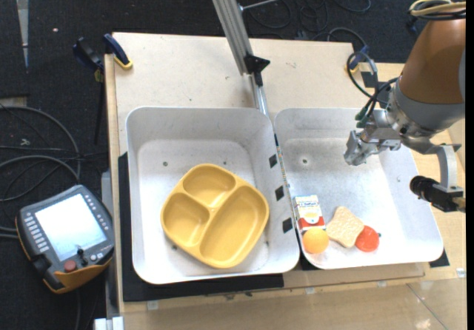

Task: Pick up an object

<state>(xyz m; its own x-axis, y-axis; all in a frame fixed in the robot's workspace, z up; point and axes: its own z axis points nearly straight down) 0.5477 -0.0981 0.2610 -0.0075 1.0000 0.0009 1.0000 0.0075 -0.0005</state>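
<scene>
Four small items lie along the near edge of the right bin (415, 173): a white and red juice carton (308, 210), an orange fruit (315, 240), a tan cracker-like slice (344, 226) and a red strawberry-like piece (367, 239). My gripper (357, 151) hangs over the bin's far middle, well behind those items, and nothing shows between its fingers. From this angle the finger gap is not readable.
The left bin (148, 136) holds a yellow three-compartment plate (215, 214). A slanted metal pole (231, 14) rises from the divider between the bins. A teach pendant (63, 236) sits off the bench at the left. Cables lie behind the bench.
</scene>
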